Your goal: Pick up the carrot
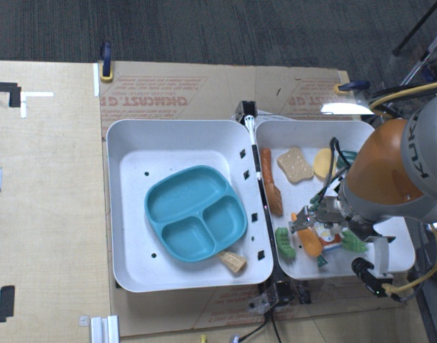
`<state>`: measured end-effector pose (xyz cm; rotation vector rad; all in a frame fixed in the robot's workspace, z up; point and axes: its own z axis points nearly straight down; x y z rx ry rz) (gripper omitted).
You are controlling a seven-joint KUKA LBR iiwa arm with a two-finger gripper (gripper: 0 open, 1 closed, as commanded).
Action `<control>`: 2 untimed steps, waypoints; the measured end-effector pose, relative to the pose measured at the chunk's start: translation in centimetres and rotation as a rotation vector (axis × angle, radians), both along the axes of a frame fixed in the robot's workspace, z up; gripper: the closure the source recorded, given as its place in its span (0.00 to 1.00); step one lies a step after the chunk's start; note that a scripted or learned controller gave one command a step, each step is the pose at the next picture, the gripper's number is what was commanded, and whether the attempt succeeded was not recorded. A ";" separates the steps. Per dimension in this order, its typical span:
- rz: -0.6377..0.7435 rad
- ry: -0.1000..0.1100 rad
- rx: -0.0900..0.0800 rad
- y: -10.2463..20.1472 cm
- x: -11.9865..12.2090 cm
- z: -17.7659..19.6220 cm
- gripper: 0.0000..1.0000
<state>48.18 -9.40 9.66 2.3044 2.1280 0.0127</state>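
The carrot (310,242) is seen low in the right bin (397,256), directly beneath the gripper (306,226), whose metal fingers are lowered onto its upper end; whether it is pinched cannot be told. A hot dog (270,184) lies left of the carrot.

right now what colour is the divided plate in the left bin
Teal blue, plain with no pattern; the divided plate shows clearly in the camera view.

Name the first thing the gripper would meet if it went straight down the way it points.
Probably the carrot: the gripper hangs right over its upper end in the right bin. Depth is unclear from this view.
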 end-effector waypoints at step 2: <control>-0.322 0.011 -0.001 7.5 -0.3 9.4 1.00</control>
